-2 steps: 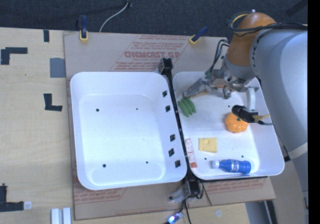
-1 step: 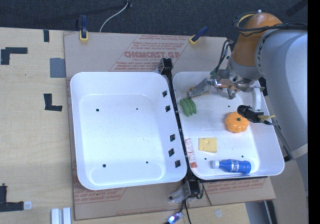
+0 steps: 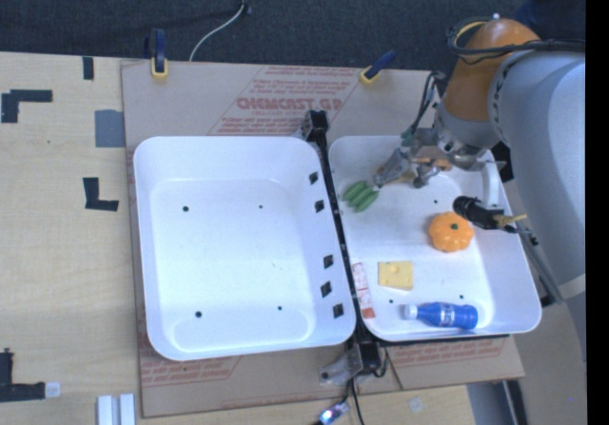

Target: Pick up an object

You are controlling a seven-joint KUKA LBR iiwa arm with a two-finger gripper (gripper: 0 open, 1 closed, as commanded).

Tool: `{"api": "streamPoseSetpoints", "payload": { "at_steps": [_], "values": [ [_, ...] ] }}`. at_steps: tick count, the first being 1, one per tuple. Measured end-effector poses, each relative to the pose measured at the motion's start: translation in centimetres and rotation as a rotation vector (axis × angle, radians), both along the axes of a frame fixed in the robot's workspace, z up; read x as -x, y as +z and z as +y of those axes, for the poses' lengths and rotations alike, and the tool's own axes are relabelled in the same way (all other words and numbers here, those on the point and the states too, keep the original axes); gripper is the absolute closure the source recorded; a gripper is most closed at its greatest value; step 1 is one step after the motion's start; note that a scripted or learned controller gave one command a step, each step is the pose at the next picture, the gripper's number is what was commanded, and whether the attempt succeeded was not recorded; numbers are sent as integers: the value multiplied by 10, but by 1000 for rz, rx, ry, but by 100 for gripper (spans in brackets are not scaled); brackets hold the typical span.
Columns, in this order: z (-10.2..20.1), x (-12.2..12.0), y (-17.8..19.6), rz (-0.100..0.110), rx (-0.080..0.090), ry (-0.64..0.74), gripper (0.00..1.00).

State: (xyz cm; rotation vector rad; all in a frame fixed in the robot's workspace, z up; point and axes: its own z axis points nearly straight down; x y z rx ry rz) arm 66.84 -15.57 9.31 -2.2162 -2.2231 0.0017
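My gripper [image 3: 398, 176] hangs over the far left part of the right bin [image 3: 504, 314], under the orange band of the arm. A green object [image 3: 360, 195] lies at its lower left tip, close to the divider between the bins; I cannot tell whether it is touching the gripper or held by it. Further right in the same bin sits an orange pumpkin-like object [image 3: 450, 232]. A yellow square piece [image 3: 396, 274] lies near the middle, and a blue bottle [image 3: 443, 316] lies on its side at the near edge.
The left bin [image 3: 152, 223] stands beside the right one, joined by a black divider [image 3: 328, 214]. Both rest on a cardboard sheet [image 3: 276, 100] held by clamps. The grey arm [image 3: 552, 147] covers the right bin's far right side.
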Motion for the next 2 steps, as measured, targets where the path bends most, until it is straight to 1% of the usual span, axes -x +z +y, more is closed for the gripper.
{"api": "streamPoseSetpoints", "payload": {
  "at_steps": [1, 2],
  "values": [
    [74, 10, 97, -9, -1, 5, 100],
    [128, 27, 90, 2, -1, 3, 100]
  ]
}}
